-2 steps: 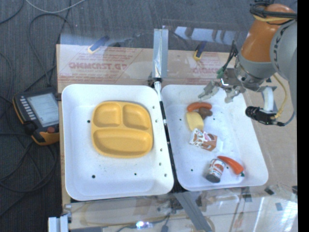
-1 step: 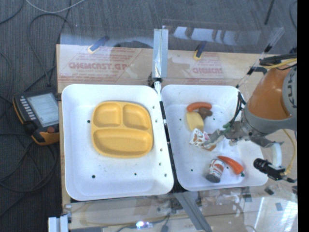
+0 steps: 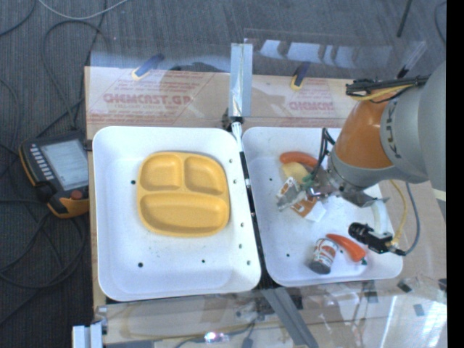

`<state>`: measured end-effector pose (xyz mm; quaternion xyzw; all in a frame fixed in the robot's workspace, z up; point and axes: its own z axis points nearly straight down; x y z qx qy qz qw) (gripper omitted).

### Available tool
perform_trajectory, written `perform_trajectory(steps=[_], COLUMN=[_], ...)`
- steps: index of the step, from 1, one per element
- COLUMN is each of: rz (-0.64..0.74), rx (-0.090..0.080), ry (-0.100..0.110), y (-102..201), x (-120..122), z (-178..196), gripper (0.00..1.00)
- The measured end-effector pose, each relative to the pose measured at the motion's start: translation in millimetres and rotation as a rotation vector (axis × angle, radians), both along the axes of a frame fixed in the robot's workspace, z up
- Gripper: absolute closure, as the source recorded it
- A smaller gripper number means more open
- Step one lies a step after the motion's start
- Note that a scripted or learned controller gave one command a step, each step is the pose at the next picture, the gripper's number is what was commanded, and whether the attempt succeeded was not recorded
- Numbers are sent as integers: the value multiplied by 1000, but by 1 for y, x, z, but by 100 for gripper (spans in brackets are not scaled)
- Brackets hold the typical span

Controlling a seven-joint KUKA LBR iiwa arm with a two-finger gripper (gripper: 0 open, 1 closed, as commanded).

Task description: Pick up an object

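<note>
A small brown-and-white can (image 3: 323, 256) is lying beside a red-orange pepper-shaped toy (image 3: 346, 246) at the right white bin's (image 3: 275, 256) near edge. Farther in, the gripper (image 3: 293, 194) is hovering over cluttered small items; its grasp state is unclear. A yellow three-compartment plastic tray (image 3: 184, 193) is sitting in the left white bin (image 3: 116, 267).

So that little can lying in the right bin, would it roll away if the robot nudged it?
Probably. The small can lies on its side on the right bin floor, so a push across it would likely roll it. The orange pepper-like toy close beside it might stop it. It looks rigid, possibly slippery.
</note>
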<state>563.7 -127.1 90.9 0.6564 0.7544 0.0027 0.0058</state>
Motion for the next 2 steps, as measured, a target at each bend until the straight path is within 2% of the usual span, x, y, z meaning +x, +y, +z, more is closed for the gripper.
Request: perform_trajectory(steps=[1, 2], rz=[0, -44], rx=[2, 2], ry=[-2, 14], y=[1, 52], x=[1, 12], z=[10, 116], gripper=[100, 100])
